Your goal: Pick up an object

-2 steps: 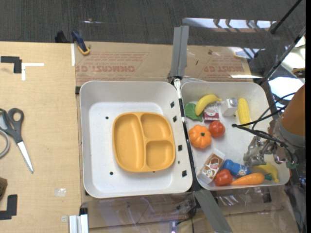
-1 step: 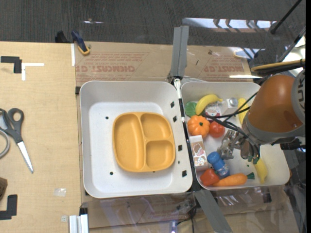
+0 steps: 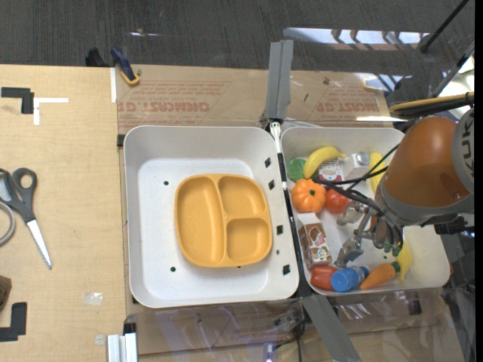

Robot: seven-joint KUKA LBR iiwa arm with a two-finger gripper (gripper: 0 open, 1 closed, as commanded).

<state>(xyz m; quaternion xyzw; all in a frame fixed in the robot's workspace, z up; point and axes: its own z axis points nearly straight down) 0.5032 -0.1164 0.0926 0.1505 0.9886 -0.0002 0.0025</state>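
Half hidden under the arm (image 3: 426, 168), the hand (image 3: 361, 241) hangs released over cluttered toys (image 3: 332, 194).

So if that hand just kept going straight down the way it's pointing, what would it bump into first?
Probably the blue cap-like object beside the carrot, or the bare floor of the right bin next to them. The hand hangs just above that cluster; depth is hard to judge from one view.

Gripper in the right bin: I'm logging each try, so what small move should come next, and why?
Probably a short descent. The gripper sits low in the right bin above the blue cap and carrot, with nothing seen between its fingers.
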